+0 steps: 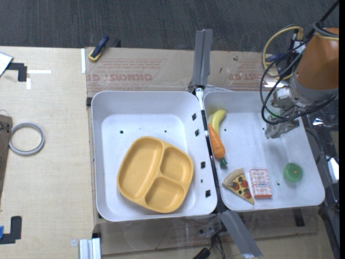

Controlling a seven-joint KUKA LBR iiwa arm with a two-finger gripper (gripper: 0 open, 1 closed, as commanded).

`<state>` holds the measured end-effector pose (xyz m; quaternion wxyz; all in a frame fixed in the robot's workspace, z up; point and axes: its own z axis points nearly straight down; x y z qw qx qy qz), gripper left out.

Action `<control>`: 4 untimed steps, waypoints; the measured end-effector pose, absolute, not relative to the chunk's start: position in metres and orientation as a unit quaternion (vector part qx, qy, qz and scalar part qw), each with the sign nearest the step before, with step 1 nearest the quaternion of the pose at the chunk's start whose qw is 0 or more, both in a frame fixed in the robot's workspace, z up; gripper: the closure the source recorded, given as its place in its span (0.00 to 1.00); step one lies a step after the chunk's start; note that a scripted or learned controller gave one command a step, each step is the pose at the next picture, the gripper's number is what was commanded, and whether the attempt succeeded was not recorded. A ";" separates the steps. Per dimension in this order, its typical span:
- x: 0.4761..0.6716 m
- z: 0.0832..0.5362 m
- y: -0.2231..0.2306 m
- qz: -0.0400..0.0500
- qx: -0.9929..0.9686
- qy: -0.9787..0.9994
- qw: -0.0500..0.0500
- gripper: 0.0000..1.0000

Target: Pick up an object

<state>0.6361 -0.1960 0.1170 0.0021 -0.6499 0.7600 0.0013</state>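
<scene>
Gripper: the gripper (280, 127) hangs over the right bin's (245, 152) bare upper floor, gripping nothing; whether it is apart or together, I cannot tell.
Nearest pick: green round object (293, 172), below it.
Others: carton (260, 183), pizza slice (240, 185), carrot (216, 143), banana (216, 120).
Left bin (108, 144): yellow divided plate (156, 174).
</scene>
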 end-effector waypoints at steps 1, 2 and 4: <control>0.642 0.091 -0.211 0.001 -0.784 0.621 0.002 1.00; 0.628 0.091 -0.179 0.002 -0.886 0.464 0.002 1.00; 0.659 0.105 -0.109 0.002 -0.967 0.256 0.002 1.00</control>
